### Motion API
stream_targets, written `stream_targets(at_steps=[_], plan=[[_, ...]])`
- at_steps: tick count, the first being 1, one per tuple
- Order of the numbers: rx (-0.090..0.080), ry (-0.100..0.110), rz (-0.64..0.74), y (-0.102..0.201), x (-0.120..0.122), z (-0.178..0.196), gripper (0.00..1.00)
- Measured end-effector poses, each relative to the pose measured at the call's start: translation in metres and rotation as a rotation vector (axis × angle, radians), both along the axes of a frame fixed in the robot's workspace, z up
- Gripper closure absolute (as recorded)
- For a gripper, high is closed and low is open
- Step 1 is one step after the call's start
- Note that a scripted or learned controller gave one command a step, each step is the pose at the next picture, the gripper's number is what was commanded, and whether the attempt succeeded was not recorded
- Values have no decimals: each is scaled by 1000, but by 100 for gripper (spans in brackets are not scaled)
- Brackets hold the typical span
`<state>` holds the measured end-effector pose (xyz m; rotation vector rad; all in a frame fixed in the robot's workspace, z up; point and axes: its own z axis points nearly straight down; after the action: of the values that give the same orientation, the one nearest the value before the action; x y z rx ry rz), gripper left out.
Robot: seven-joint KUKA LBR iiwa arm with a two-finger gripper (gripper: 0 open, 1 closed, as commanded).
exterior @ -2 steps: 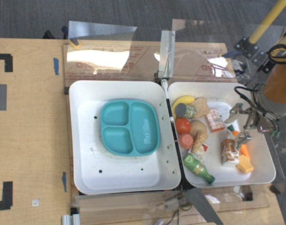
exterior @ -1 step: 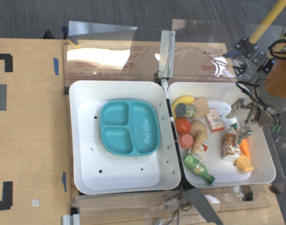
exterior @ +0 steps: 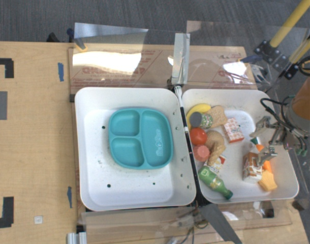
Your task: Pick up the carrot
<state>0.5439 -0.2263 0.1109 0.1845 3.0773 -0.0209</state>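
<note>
From the overhead camera I see my claw [exterior: 269, 145] low in the right bin [exterior: 289, 187], at its right side, fingers spread. The carrot [exterior: 267, 165] seems to lie just below the fingertips, beside a brown packet [exterior: 252, 166] and cheese wedge [exterior: 268, 181].

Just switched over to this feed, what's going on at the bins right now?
The arm reaches in from the right with its gripper low over the right bin, among toy food. A small orange carrot lies right by the gripper, but I can't tell if it is grasped. Nearby sit an orange wedge, a green bottle, a tomato and a banana. The left bin holds a teal divided plate, nothing on it.
</note>
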Motion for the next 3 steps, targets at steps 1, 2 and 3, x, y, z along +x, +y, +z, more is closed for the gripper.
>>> stream_targets(at_steps=[1,2,3], plan=[[1,19,-74,6,23,-1,0],[2,-2,-44,2,-7,0,0],[0,12,-154,9,-1,-1,0]])
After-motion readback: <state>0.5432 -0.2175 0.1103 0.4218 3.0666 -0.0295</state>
